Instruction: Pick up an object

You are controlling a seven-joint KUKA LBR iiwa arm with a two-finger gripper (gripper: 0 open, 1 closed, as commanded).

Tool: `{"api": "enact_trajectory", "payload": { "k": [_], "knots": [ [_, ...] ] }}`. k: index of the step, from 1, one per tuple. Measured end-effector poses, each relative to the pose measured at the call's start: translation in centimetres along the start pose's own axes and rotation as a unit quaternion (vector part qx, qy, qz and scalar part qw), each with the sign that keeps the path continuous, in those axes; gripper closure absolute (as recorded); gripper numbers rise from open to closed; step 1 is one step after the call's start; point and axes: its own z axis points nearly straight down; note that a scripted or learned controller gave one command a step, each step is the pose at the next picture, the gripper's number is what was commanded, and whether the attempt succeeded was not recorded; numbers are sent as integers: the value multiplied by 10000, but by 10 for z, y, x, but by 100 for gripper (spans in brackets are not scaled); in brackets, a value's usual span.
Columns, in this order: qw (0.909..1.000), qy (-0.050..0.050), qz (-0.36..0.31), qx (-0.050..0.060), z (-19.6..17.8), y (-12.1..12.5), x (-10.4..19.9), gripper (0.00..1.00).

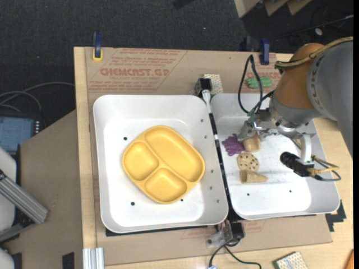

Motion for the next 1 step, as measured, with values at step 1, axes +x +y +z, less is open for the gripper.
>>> {"api": "enact_trajectory", "payload": {
  "k": [1],
  "knots": [
    [10000, 12, -9, -29, -103, -1, 82, 100]
  ]
}}
